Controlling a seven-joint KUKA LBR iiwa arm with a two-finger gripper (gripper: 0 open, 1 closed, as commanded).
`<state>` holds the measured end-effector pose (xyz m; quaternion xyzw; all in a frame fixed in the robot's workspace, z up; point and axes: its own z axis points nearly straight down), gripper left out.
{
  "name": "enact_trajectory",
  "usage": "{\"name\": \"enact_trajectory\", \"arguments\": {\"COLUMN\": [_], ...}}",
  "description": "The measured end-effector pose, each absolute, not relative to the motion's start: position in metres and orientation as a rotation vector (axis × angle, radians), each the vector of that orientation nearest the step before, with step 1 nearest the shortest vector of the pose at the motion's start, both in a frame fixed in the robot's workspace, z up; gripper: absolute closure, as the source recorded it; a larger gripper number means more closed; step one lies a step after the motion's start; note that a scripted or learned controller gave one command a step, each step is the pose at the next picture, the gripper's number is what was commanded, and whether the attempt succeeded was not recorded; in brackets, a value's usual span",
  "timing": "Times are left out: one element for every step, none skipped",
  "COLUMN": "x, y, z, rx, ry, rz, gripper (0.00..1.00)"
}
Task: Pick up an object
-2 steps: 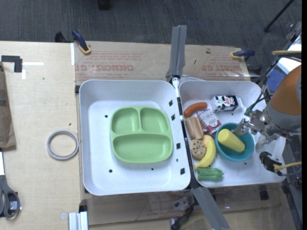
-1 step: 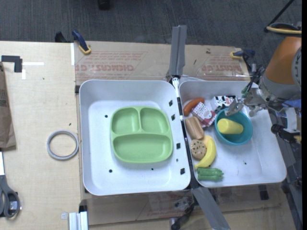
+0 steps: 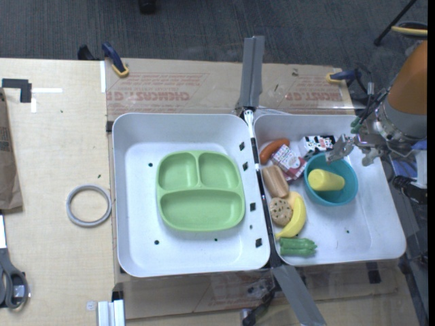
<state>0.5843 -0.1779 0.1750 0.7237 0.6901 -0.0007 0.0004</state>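
Smooth green divided tray (image 3: pixel 200 191) lies in the left bin (image 3: pixel 129 202). Right of it, a round blue bowl (image 3: pixel 340 190) holds a yellow cylinder (image 3: pixel 326 179). Claw (image 3: pixel 353 148) above the bowl; grip state cannot be determined.

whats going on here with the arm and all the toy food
A robot arm reaches in from the right, its tool hovering at the upper right rim of a blue bowl holding a yellow piece in the right bin. Nothing is between its fingers. A banana, cookie and green vegetable lie untouched nearby. The left bin holds a green divided plate.
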Motion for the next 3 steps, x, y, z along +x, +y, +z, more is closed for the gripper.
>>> {"name": "enact_trajectory", "arguments": {"x": [0.613,0.57,0.514], "y": [-0.2,-0.202,-0.195], "z": [0.094,0.092,0.092], "rx": [2.205,2.166,1.984], "ry": [2.239,2.275,2.436], "rz": [-0.004,-0.001,-0.001], "gripper": [0.0,0.0,0.0]}}
